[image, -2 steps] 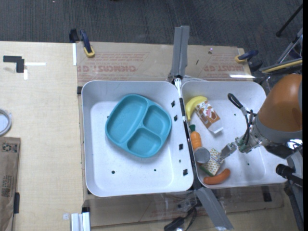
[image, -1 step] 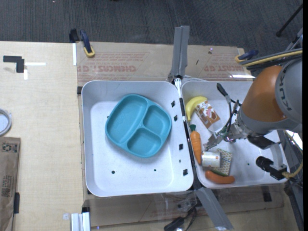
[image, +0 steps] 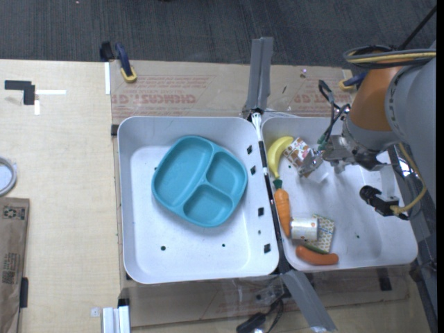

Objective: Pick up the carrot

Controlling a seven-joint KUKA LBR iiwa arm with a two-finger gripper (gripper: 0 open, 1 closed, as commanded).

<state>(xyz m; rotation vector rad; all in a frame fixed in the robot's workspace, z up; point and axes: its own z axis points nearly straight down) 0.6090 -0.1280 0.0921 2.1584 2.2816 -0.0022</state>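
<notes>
Even bright overhead light, soft shadows, mild glare, slightly soft focus

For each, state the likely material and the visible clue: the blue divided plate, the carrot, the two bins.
Blue divided plate: probably moulded plastic; uniform colour, soft sheen.
Carrot: likely a plastic toy; smooth, even orange.
Left bin and right bin: seemingly thin white plastic; rounded corners, glossy.

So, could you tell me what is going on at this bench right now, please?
The grey arm's gripper hovers in the right white bin, near a small patterned packet and a yellow banana. The orange carrot lies untouched along that bin's left wall. The blue divided plate sits in the left white bin.
</notes>
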